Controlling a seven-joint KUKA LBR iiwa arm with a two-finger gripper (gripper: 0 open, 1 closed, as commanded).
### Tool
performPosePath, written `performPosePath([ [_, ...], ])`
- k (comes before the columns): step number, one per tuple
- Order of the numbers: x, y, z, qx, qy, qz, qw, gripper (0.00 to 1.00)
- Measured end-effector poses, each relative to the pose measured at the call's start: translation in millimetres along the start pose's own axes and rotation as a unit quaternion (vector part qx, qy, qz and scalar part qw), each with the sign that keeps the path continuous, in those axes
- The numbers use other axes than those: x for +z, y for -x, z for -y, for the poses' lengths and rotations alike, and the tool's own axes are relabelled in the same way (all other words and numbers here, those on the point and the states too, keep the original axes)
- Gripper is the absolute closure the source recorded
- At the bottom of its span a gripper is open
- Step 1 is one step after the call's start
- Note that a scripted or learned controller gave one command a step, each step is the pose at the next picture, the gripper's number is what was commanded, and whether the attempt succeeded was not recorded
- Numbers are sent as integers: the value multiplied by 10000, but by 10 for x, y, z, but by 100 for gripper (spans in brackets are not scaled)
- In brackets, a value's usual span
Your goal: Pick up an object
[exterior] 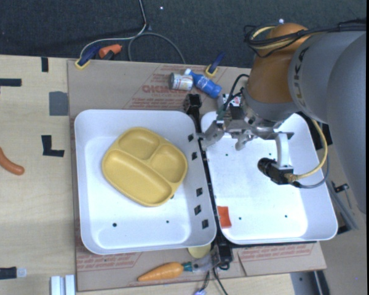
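My gripper (227,137) hangs over the upper left part of the right bin (307,226), close to the divider between the bins. Its two fingers (211,133) stand apart and open, with bare white bin floor between them. A small orange-red block (223,215) lies on the right bin's floor near its lower left corner, well below the gripper. A yellow divided plate (146,163) lies in the left bin (92,226), to the left of the gripper.
The arm's orange wrist (273,72) and grey body cover the right bin's upper right. A black cable plug (273,169) hangs over the bin. A blue and white bottle (195,80) lies behind the bins, a carrot (162,271) in front, a sausage (7,160) far left.
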State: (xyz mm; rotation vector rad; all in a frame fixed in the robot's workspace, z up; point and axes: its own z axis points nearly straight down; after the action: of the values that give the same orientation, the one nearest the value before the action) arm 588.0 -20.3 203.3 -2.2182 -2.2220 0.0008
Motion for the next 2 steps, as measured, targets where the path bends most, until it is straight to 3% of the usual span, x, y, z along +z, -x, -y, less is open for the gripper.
performPosePath([
  [1,208,292,629,28,-31,9,10000,0],
  [2,193,490,3,1,20,11,10000,0],
])
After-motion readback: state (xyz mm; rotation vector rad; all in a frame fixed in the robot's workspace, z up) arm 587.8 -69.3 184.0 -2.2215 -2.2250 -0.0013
